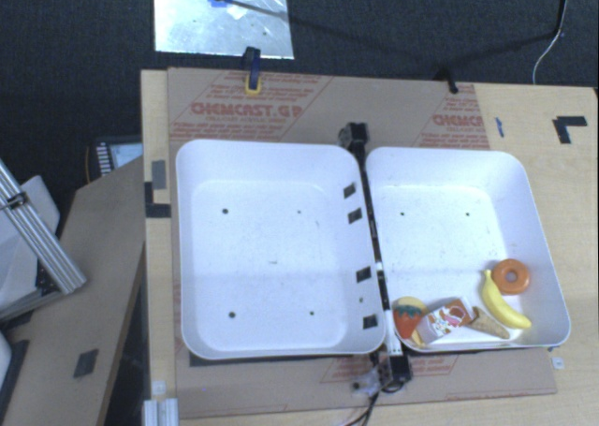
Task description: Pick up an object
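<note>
All objects sit in the right bin (440, 181), crowded at its 5 o'clock corner: banana (504, 301), orange ring (511, 275), packet (445, 318), a red-and-yellow toy (408, 315). Gripper state: cannot tell. Recommend targeting the banana, the freest item; descend vertically, jaws across its narrow width, clear of the wall.
</note>
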Robot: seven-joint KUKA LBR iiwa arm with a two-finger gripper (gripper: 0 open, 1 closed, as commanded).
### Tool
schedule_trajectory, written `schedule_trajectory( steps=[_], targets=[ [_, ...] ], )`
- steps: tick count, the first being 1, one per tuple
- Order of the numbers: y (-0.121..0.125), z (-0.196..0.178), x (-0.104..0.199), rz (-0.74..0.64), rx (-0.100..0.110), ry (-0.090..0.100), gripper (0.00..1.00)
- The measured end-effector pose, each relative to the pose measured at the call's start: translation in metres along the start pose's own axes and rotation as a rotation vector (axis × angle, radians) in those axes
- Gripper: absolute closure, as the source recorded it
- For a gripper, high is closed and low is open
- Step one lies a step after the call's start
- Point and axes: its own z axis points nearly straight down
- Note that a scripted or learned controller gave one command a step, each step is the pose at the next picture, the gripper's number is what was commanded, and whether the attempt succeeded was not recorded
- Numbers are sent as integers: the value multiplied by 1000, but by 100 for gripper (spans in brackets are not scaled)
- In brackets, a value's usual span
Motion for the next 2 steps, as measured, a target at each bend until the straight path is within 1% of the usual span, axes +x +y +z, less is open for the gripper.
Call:
schedule_trajectory(
  steps=[2],
  targets=[
    [0,0,34,-6,1,2,100]
  ],
)
